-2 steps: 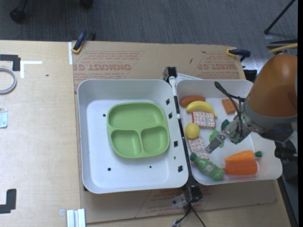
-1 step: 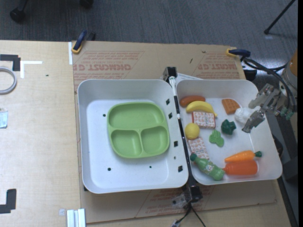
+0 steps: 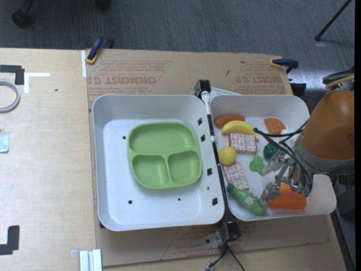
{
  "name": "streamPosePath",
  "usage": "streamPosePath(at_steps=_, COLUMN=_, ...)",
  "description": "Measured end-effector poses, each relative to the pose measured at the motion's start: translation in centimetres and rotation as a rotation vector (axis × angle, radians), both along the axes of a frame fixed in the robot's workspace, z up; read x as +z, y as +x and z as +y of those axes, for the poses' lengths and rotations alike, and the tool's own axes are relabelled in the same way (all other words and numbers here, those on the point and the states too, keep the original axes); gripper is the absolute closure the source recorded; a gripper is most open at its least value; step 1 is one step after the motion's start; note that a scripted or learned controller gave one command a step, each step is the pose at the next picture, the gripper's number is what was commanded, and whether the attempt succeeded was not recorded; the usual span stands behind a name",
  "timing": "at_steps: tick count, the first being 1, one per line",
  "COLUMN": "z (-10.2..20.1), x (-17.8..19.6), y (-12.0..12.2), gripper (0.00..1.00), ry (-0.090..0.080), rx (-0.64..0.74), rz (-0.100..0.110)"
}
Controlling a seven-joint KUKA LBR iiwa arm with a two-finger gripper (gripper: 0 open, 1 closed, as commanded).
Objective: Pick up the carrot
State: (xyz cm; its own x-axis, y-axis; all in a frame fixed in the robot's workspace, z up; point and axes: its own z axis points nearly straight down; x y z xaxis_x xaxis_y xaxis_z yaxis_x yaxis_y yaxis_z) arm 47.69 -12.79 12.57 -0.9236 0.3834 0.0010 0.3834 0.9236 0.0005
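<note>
Carrot [image 3: 289, 200], orange and stubby, lay at the near edge of the right bin [image 3: 321, 199], just right of a green bottle-shaped toy [image 3: 247, 200]. The pincer [image 3: 280, 180] hung directly over the carrot's upper left side, its metal fingers [image 3: 271, 191] reaching down to the carrot, but whether they were spread or closed could not be made out, nor whether the carrot sat between them.

The arm [image 3: 333, 129] came in from the right, its orange band bulking large above the bin's right side, the wrist angled down and leftward toward the bin's near corner.

Further back in the same bin lay a banana [image 3: 239, 127], a red sausage [image 3: 229, 119], a lemon [image 3: 228, 155], two patterned cards [image 3: 244, 143] and an orange waffle-like piece [image 3: 274, 125]. The left bin [image 3: 107, 168] held a green divided plate [image 3: 165, 154]. Both bins sat on cardboard on the worktop [image 3: 39, 196].
</note>
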Motion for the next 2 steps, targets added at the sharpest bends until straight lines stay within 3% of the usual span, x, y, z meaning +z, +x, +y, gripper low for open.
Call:
streamPosePath(at_steps=1, z=-3.8, x=-3.1, y=3.5, gripper=0.0, ry=-0.002, rx=0.662, rz=-0.006)
streamPosePath(at_steps=2, z=-3.7, x=-2.1, y=3.8, gripper=1.0, ry=-0.005, rx=0.656, rz=-0.016)
